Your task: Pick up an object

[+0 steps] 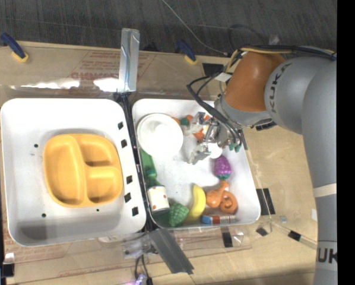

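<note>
The claw [205, 147] hangs in the right bin [247, 159] between a white bowl [160, 134] and purple grapes [222, 167].

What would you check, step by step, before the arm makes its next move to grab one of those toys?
1. Gripper is over the right bin, where the toys are: ok.
2. Something is between its fingers: cannot tell; they are small and blurred.
3. Nearest targets are in easy reach, the purple grapes and the white bowl: ok.
4. Toys are apart enough for a clean grab: not ok; the banana, the orange toy and the green toy are crowded together.
5. Yellow divided tray sits in the left bin, out of the way: ok.
</note>
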Tool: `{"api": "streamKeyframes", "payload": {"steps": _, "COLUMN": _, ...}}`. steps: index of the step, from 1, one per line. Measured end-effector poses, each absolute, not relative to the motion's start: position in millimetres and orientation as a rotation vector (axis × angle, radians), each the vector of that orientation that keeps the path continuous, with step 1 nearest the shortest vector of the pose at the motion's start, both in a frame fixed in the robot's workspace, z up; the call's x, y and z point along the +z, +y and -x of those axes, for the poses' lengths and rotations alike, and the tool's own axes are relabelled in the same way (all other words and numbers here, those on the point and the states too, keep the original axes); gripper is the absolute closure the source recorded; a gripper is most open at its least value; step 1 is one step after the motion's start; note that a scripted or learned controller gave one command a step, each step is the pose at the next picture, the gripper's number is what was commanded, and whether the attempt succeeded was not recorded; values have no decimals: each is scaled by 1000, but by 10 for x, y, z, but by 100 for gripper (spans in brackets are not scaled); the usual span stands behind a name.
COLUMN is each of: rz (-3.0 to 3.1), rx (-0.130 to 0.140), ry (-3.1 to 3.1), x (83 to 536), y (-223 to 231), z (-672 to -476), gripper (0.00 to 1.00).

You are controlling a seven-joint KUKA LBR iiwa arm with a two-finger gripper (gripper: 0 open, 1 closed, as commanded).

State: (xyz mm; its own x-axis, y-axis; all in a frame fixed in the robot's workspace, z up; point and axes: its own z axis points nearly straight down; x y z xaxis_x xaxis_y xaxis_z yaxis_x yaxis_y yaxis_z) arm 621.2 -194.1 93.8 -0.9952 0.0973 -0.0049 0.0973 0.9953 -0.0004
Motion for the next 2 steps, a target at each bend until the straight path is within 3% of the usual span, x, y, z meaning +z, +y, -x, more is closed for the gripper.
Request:
{"api": "streamKeyframes", "payload": {"steps": 1, "rz": -223, "rx": 0, "ry": 3130, "x": 936, "y": -2093, "z": -5604, "gripper": 0}}
{"api": "streamKeyframes", "payload": {"steps": 2, "rz": -419, "rx": 0, "ry": 3110, "x": 936, "y": -2093, "z": -6308, "gripper": 0}}
